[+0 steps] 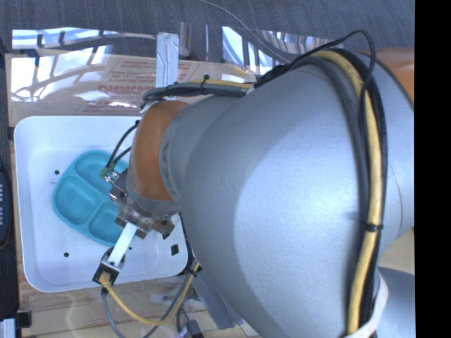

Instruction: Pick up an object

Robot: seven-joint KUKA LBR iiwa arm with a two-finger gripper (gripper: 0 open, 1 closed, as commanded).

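While grey arm (282, 189) fills frame right, blue divided tray (84, 199) lies in white bin (35, 259), lower left; claw state: cannot tell.

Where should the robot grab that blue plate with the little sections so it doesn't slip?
Probably by the raised outer rim of the turquoise plastic divided plate, coming from above at its left edge, which lies bare in the shallow white bin. The plate lies flat, so only a rim or divider ridge gives fingers something to pinch. The arm covers its right side.

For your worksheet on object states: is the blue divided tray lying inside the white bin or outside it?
Inside. The blue tray lies flat on the white bin floor, partly hidden by the arm.
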